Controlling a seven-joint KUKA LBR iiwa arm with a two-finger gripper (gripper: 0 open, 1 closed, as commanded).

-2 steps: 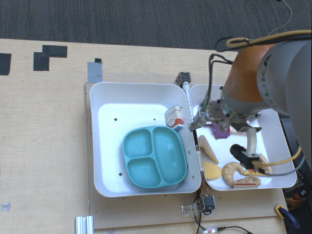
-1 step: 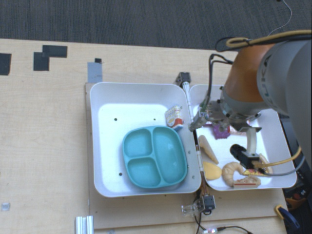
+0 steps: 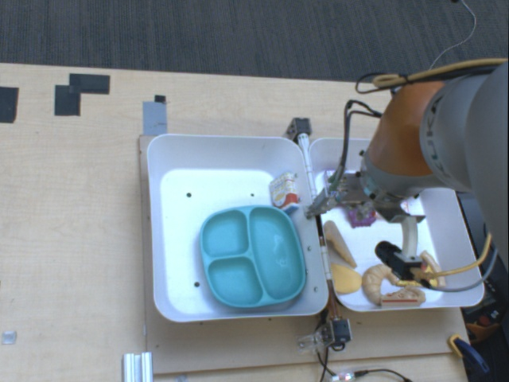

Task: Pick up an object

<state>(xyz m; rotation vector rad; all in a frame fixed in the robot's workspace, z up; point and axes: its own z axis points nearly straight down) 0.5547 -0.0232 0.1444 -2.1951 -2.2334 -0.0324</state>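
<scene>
Because the toy foods are lying crowded in the right bin (image 3: 461, 213), the gripper (image 3: 350, 200) is hanging over them beside a purple piece (image 3: 362, 217), its grasp impossible to tell.

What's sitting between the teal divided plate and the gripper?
In the camera view, a small crumpled white packet lies against the left bin's right wall, between the teal divided plate and the gripper, along with the two bins' adjoining rims.
</scene>
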